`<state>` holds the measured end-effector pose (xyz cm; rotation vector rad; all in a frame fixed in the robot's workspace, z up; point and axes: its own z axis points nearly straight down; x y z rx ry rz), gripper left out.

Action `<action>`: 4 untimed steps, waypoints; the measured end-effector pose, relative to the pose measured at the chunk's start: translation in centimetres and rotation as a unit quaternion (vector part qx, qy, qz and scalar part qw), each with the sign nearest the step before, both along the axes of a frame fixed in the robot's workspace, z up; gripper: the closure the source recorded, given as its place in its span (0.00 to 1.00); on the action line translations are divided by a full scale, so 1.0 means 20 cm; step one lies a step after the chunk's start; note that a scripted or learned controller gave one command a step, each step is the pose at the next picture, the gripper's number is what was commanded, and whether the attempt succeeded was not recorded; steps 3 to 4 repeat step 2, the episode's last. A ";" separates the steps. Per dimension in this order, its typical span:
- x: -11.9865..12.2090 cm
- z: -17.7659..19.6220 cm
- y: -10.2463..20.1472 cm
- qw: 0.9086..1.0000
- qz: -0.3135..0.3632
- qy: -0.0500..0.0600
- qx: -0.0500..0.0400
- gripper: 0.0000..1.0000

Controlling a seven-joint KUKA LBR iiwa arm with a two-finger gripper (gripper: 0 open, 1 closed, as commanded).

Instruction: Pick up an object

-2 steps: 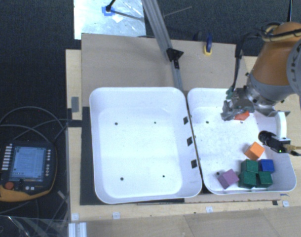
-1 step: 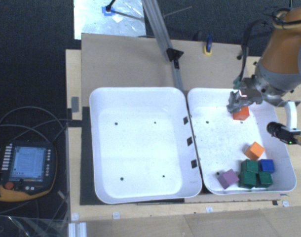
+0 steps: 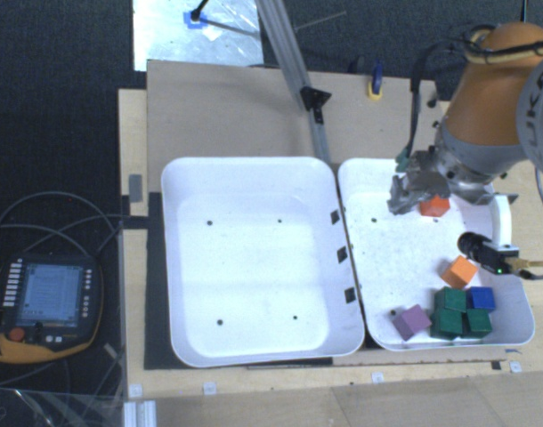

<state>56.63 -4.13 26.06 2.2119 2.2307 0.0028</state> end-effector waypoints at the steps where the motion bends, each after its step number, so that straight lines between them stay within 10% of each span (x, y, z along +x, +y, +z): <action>1: -0.09 -0.09 0.25 1.000 0.001 0.001 0.001 1.00; 2: -0.20 -0.16 0.50 1.000 0.001 0.001 0.001 1.00; 4: -0.20 -0.16 0.50 1.000 0.001 0.001 0.001 1.00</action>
